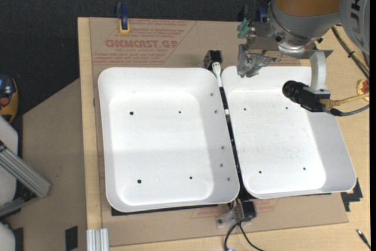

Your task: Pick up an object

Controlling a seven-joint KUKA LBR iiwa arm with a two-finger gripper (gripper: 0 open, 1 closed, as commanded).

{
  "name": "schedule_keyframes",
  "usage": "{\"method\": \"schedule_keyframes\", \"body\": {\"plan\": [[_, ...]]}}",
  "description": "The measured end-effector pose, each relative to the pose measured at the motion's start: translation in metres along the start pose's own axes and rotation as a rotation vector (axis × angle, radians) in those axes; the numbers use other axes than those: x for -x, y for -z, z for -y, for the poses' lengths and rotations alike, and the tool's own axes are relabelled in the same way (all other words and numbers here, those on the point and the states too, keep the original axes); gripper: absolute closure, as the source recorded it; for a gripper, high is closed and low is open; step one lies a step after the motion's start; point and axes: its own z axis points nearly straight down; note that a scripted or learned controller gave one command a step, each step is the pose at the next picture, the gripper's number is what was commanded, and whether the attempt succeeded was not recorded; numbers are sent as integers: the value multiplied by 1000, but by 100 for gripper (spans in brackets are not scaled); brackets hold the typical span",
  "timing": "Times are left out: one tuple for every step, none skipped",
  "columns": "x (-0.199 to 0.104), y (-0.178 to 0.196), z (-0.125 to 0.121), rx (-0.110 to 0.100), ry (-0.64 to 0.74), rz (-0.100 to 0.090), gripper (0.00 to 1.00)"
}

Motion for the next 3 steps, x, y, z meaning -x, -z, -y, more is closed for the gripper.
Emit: {"method": "schedule_keyframes", "body": {"plan": [[0, 3, 28, -11, 1, -1, 100], [-76, -108, -11, -21, 8, -1, 100], [-115, 9, -32, 5, 7, -5, 100]]}}
